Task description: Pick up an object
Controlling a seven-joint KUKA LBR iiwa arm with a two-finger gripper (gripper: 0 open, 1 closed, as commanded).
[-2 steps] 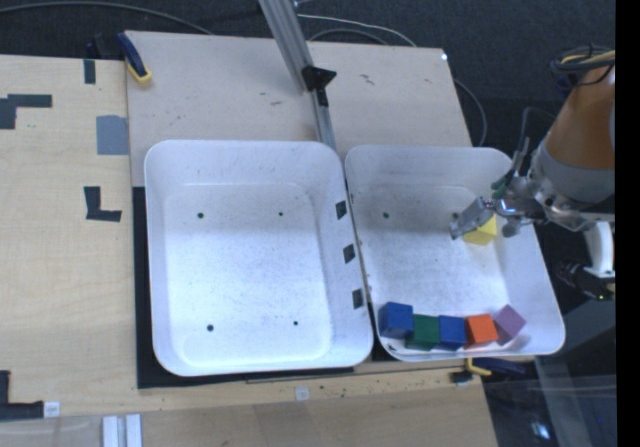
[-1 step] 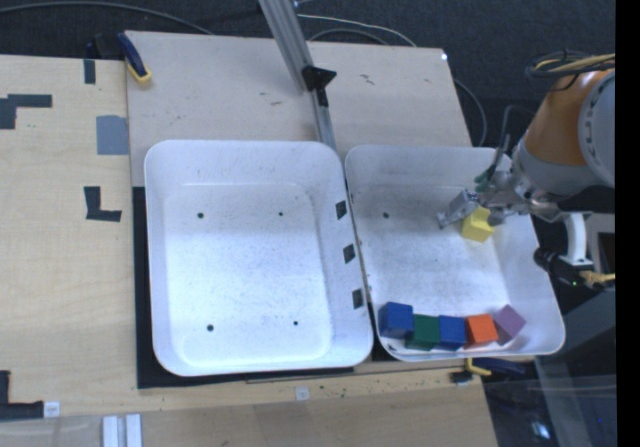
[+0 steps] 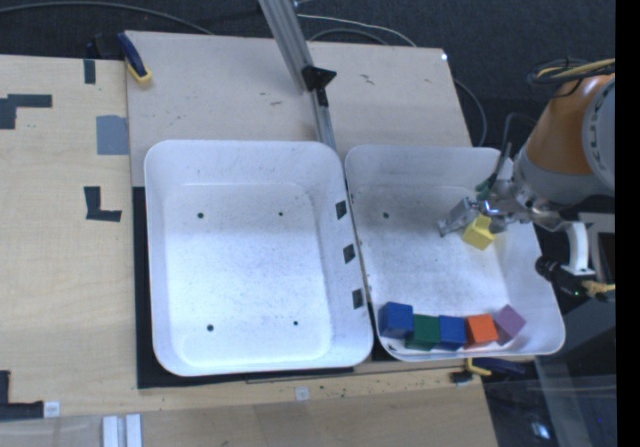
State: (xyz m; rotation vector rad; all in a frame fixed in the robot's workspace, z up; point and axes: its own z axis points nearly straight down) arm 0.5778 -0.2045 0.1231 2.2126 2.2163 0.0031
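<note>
The gripper [image 3: 474, 220] hangs over the right bin [image 3: 420, 185], toward its right-hand side, and there is a yellow block [image 3: 480, 233] sitting at the tips of its fingers, tilted on a corner; from here it looks clamped between them, with one grey finger [image 3: 455, 219] jutting out to the left of it, though I cannot tell whether the block is clear of the bin floor or touching it. Behind the gripper the grey arm [image 3: 590, 150] comes in from the right with its orange band [image 3: 560, 135] just above the wrist. Counting blocks, I make it six in all: the one yellow at the gripper, and five bunched in a row along the near edge of the same bin, namely one blue block [image 3: 397, 318] at the left end, one green block [image 3: 425, 330] next to it, a second blue block [image 3: 452, 331], one orange block [image 3: 482, 329] and one purple block [image 3: 510, 320] at the right end, each touching or nearly touching its neighbour. That row is well apart from the yellow one. There are two white bins side by side on the bench [image 3: 60, 235], and the left bin [image 3: 240, 165] shows just its speckled floor. A slanted metal rail [image 3: 285, 20] runs down from the top toward the seam between the bins.
</note>
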